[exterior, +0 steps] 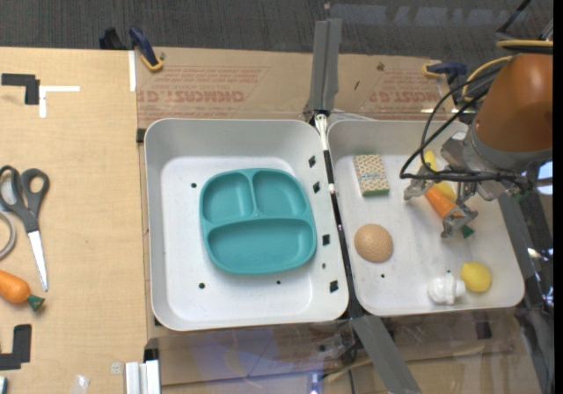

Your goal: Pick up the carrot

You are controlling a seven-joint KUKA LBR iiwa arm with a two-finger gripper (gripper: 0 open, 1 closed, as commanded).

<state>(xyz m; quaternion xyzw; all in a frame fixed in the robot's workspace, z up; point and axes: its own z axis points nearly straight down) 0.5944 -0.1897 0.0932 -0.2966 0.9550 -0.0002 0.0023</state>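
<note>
Jaws of the gripper (447,204) close around an orange carrot (439,200), which sits between the 2 fingers over the right bin (503,295). Nearby in that bin lie a sponge (372,175), a brown egg (374,243) and a lemon (476,277). A teal plate (258,220) fills the left bin (167,287).

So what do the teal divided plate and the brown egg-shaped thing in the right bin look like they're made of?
The teal divided plate looks like moulded plastic or silicone: one even colour, rounded compartment walls, a soft matte sheen. The brown egg-shaped thing has a smooth, dull, speckle-free shell; it could be a real egg or a plastic or wooden toy, and the view cannot settle which.
</note>
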